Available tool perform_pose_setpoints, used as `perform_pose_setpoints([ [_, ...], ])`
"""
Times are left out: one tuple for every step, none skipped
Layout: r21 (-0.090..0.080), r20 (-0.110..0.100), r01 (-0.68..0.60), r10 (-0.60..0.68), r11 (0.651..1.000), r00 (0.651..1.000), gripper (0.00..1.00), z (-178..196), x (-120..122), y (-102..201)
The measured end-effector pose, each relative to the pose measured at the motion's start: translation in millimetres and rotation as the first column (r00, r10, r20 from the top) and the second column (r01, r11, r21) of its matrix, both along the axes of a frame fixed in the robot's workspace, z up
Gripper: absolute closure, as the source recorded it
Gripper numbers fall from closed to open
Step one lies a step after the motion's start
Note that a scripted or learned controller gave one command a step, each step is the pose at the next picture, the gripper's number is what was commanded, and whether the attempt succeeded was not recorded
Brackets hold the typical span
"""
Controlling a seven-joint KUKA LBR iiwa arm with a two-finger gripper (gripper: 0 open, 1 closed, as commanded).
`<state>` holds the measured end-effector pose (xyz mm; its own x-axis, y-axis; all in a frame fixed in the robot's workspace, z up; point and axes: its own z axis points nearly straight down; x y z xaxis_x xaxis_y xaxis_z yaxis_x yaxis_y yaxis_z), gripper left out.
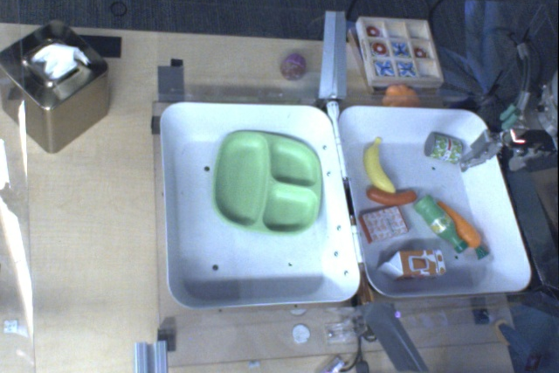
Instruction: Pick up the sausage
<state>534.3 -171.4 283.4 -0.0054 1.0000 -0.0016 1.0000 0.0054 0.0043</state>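
Note:
The sausage (390, 196) is a short reddish-brown link lying flat in the right bin (515, 271), just below the banana (378, 167) and above a small patterned packet (384, 224). My gripper (480, 153) reaches in over the bin's right rim, beside a small green and white can (445, 148). It hangs well to the right of the sausage, apart from it, and I see nothing held in it.
A green bottle (437, 221) and a carrot (463, 225) lie right of the sausage. A small carton (419, 263) sits near the bin's front. The left bin (188, 275) holds a green divided tray (266, 179). A metal box (57, 96) stands far left.

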Motion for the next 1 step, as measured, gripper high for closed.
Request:
perform_pose_setpoints([
  [0.002,-0.002,-0.025,0.025,1.000,1.000,0.00,-162.0,24.5,59.0],
])
